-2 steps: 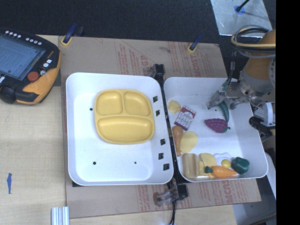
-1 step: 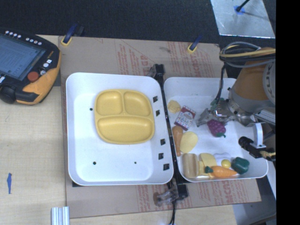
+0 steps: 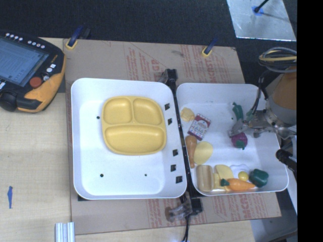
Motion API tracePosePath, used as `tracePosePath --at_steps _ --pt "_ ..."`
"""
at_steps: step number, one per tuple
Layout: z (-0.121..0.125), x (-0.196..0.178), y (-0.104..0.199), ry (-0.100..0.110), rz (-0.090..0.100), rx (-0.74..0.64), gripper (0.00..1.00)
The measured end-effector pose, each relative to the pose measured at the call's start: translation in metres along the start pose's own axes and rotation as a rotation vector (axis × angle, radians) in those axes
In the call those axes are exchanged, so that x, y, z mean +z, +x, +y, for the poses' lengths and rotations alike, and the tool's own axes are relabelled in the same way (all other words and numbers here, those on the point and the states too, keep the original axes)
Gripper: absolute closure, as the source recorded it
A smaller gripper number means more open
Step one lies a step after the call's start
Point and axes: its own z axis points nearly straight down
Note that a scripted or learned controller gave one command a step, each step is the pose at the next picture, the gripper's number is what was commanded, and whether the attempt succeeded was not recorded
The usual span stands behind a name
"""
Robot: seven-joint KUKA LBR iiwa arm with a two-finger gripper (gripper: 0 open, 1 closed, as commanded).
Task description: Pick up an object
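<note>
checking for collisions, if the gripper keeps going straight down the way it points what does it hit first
Most likely the small purple eggplant-shaped toy, which lies right beneath the gripper in the right white bin. Depth is hard to judge from this slanted view, so it could instead meet the bin floor beside it.

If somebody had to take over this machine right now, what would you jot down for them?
Gripper: low in the right bin, right beside a purple toy. Whether it grips the toy is unclear.
Other toys in that bin: red-and-white packet, yellow piece, carrot, dark green piece.
Left bin: holds a yellow divided plate.
Done: nothing visibly lifted.
Left: secure one object and raise it.
</note>
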Motion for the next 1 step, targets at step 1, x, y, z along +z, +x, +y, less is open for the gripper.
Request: tracePosePath --at_steps 1 --pt "-0.0594 0.0013 0.0051 0.008 0.004 -0.003 0.0"
